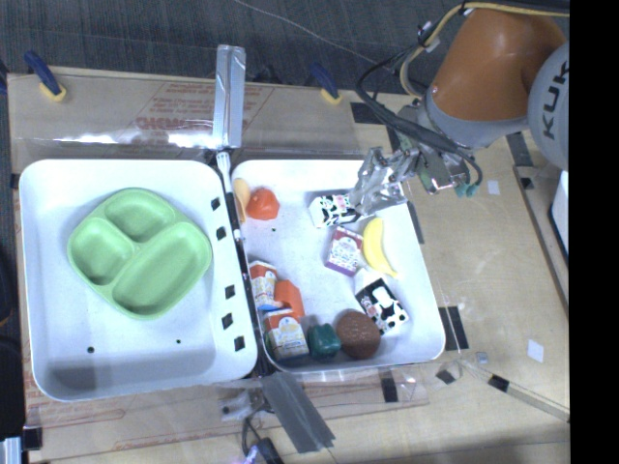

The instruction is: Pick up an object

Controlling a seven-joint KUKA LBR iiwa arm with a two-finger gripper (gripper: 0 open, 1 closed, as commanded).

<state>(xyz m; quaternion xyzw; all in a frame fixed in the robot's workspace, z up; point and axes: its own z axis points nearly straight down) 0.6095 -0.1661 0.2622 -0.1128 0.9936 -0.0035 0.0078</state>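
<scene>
Over the far right corner of the right bin (430, 293), the gripper (370, 193) is seen lowered just beside a small black-and-white carton (332, 209); whether anything is gripped cannot be told. A yellow banana (375, 245) is laid near the right wall, with a purple-edged packet (343, 252) touching it on the left. A second black-and-white carton (382, 304), a brown round item (359, 333) and a dark green piece (324, 339) are grouped at the near edge. An orange-red item (261, 203) is placed at the far left corner. A green divided plate (140, 250) is held in the left bin (48, 356).
</scene>
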